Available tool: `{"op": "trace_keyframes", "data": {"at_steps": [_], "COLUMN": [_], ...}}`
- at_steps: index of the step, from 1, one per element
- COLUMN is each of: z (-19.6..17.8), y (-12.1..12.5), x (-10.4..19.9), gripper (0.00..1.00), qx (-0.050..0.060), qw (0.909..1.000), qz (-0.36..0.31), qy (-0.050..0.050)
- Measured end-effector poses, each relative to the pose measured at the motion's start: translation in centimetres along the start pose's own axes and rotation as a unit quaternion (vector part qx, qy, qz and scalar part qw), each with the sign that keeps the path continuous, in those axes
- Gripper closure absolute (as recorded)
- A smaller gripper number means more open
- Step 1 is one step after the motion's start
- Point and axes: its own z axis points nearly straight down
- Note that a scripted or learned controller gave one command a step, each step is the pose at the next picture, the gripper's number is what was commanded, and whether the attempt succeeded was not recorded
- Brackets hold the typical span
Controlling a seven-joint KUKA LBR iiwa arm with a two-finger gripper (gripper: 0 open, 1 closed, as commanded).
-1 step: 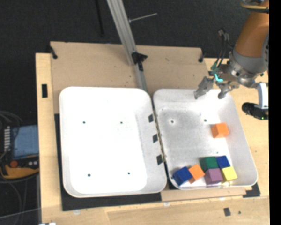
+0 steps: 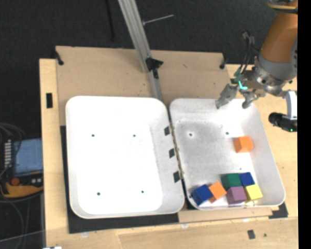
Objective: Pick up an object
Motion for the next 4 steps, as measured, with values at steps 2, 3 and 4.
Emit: {"op": "trace_keyframes", "data": {"at_steps": [2, 3, 4], "z": [8.9, 14.0, 12.6], "y": [-0.9, -0.9, -0.7], "x": [0.1, 0.1, 0.0], "gripper": [0.0, 0.0, 1.0], "qx": [0.001, 0.0, -0.003], "qw": [1.0, 1.0, 1.0], "qz": [0.002, 0.003, 0.004], "qy": [0.0, 0.0, 0.0]}}
